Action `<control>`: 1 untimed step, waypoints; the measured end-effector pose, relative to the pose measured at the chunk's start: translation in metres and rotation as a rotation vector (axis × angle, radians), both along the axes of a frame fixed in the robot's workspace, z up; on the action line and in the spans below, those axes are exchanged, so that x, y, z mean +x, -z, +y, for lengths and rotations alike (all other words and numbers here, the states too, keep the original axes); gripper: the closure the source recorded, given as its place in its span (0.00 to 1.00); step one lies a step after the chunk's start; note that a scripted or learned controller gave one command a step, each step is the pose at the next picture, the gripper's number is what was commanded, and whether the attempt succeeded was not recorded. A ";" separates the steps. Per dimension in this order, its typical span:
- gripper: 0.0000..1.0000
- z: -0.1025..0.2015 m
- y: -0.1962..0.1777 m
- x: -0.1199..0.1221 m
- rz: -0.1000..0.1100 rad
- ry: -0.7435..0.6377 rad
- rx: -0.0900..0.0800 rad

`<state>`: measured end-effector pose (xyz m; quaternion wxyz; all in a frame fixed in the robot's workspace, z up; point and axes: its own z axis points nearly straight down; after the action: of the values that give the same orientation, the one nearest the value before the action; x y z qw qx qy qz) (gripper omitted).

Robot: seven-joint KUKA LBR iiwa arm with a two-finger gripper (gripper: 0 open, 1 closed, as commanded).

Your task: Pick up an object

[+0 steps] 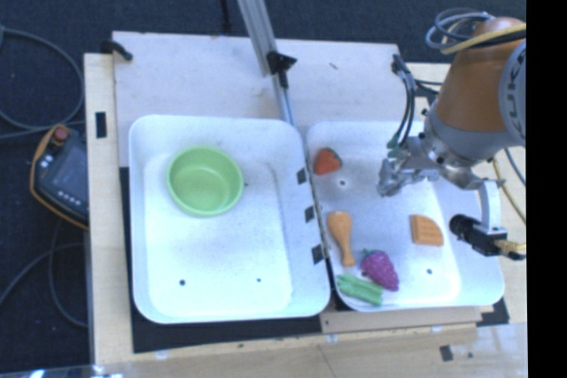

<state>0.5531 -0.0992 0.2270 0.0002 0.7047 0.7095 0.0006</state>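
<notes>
The right bin [403, 139] holds several toy foods. A red-orange strawberry-like piece [327, 161] lies at its left edge near the back. A tan drumstick [341, 235] lies lower, with purple grapes [379, 268] and a green pea pod [360, 289] near the front. An orange wedge [426, 231] rests toward the right. My gripper [392, 179] hangs over the middle of this bin, above bare floor between the strawberry piece and the wedge. Nothing shows between its fingers.
The left bin [221, 283] holds a light green bowl [205, 181]. A metal pole [252, 0] slants from the top down to the divider between the bins. Cables loop beside the arm at the right, and an orange pendant [60, 177] lies off the bench to the left.
</notes>
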 end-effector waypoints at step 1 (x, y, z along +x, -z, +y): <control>1.00 0.058 0.006 -0.001 0.000 -0.001 0.001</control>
<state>0.5520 -0.0415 0.2213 -0.0001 0.7044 0.7098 0.0007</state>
